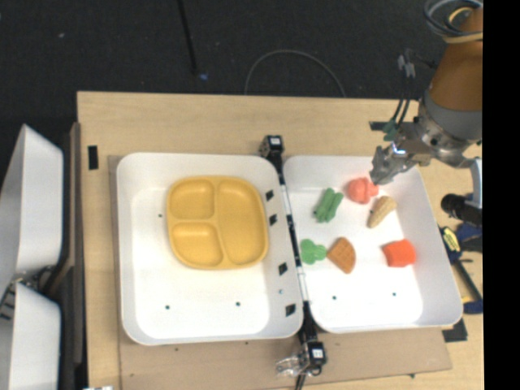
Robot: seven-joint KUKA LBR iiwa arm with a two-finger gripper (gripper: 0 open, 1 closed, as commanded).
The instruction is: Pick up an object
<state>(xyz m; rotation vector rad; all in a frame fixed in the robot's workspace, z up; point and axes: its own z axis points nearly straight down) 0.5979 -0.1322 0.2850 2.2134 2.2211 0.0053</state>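
Worktop [187, 120]: light wood, sits against a dark floor. Two shallow white bins rest directly on it, side by side, touching along the middle w/ black clips down the seam. Left bin [146, 299] takes up the worktop's left-centre; right bin [406, 315] reaches nearly to the right edge. Bare wood shows as a wide strip along the back, narrower strips at left & front. Small black marker [93, 158] lies on the wood nr the left bin's back-left corner.

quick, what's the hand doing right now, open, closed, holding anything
Hand: cannot be told whether open or closed. It hangs over the right bin, just above the pink piece; nothing is visibly held.
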